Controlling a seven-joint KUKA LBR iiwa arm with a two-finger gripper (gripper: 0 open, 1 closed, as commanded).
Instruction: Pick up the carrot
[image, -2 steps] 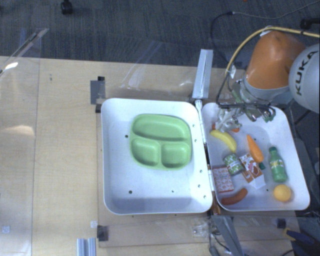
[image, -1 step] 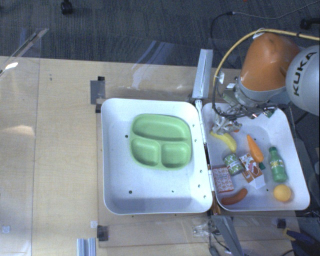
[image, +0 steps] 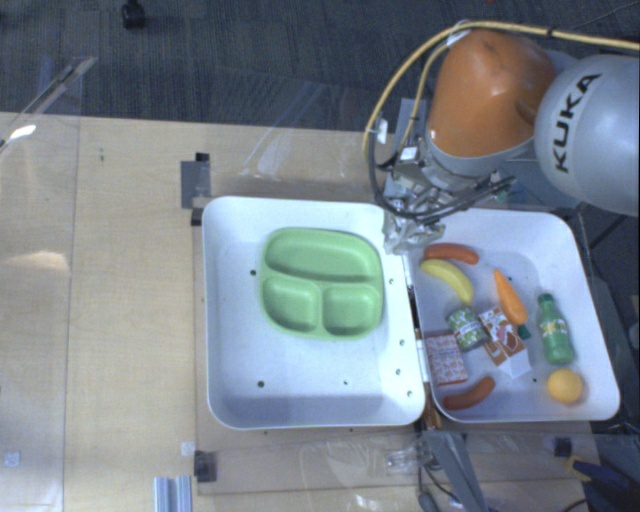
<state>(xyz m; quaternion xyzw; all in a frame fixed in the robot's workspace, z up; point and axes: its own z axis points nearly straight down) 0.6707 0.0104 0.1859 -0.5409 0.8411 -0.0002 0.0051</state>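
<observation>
Carrot (image: 509, 297) lay right of and below your tool (image: 403, 232), long axis running steeply down-right; tool's state: cannot tell.

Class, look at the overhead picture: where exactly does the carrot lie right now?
The carrot lies in the right bin, near its middle, between the banana to its left and the green bottle to its right.

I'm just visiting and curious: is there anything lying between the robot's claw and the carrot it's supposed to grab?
Yes. In the camera view, the gripper hangs at the right bin's far-left corner, and a red sausage and a banana lie between it and the carrot.
</observation>
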